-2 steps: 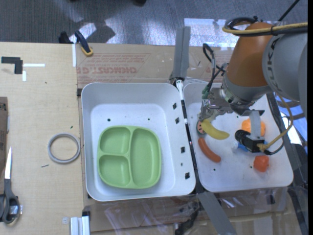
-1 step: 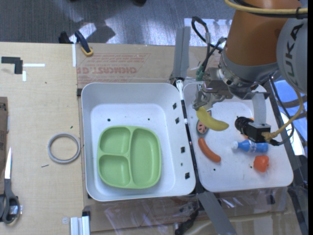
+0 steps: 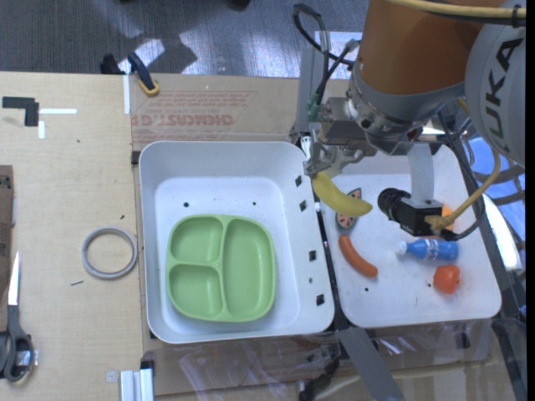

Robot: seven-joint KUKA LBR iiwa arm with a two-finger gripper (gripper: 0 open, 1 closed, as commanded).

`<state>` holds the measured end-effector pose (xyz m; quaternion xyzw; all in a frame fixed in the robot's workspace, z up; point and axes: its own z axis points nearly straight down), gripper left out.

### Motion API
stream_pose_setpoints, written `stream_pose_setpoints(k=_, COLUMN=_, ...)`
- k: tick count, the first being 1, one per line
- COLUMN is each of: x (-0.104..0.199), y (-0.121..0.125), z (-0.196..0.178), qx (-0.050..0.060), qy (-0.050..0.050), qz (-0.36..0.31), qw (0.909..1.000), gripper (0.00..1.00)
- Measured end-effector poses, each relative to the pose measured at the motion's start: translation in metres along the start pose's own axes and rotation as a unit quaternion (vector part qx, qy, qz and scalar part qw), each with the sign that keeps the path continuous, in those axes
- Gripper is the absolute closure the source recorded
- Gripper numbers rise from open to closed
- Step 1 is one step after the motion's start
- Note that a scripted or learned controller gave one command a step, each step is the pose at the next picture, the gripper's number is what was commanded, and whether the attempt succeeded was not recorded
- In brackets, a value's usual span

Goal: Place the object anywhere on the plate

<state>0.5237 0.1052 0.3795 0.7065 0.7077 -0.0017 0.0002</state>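
your gripper [image 3: 321,164] sits over the far left corner of the right bin [image 3: 401,295], close to the wall shared with the left bin [image 3: 209,197]. you cannot tell from this view whether the gripper is open or closed. the banana [image 3: 340,199] starts right under the gripper's tip and slants down and to the right inside the right bin; its upper end meets the gripper in the view, but whether it is actually clamped you cannot tell.

the green plate [image 3: 221,267], with three compartments, lies flat in the middle of the left bin, well apart from the banana and with nothing on it.

in the right bin you also have a small reddish slice [image 3: 347,220] just below the banana, an orange sausage [image 3: 358,256] nearer the front, a blue and white bottle [image 3: 427,249] lying on its side to the right, and a red-orange round piece [image 3: 446,279] just in front of the bottle.

on the bench left of the bins, a tape ring [image 3: 109,251] lies flat, and scissors [image 3: 13,351] rest at the left edge.
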Motion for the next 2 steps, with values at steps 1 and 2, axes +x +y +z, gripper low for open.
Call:
stream_pose_setpoints(k=1, x=0.055, y=-0.0168, z=0.12, qx=0.001, qy=0.0, qz=0.002, qw=1.0, gripper=1.0)
stream_pose_setpoints(k=2, x=0.0546, y=-0.0167, z=0.1199, qx=0.001, qy=0.0, qz=0.002, qw=1.0, gripper=0.0)
